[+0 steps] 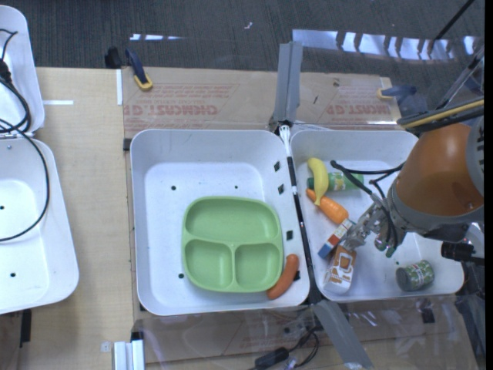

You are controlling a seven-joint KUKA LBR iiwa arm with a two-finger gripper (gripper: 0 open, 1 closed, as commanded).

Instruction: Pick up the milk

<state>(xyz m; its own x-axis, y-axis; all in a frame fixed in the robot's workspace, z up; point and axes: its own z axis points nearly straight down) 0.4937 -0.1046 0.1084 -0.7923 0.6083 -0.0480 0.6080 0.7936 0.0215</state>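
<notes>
The milk [340, 270] is a small white carton with orange-brown print. It lies near the front left corner of the right bin [443, 287]. My gripper [373, 234] hangs low over this bin, just up and to the right of the carton's top end, very close to it. The grey wrist and orange band [439, 177] hide the bin's right side. I cannot tell whether the gripper touches the carton.
A banana [317, 177], a green bottle [339, 181], a carrot [333, 208] and a small blue-and-red item [330, 245] lie left of and behind the gripper. A grey-green can [416, 275] sits at the front right. The left bin [154, 206] holds a green divided plate [231, 243] and a sausage [283, 276].
</notes>
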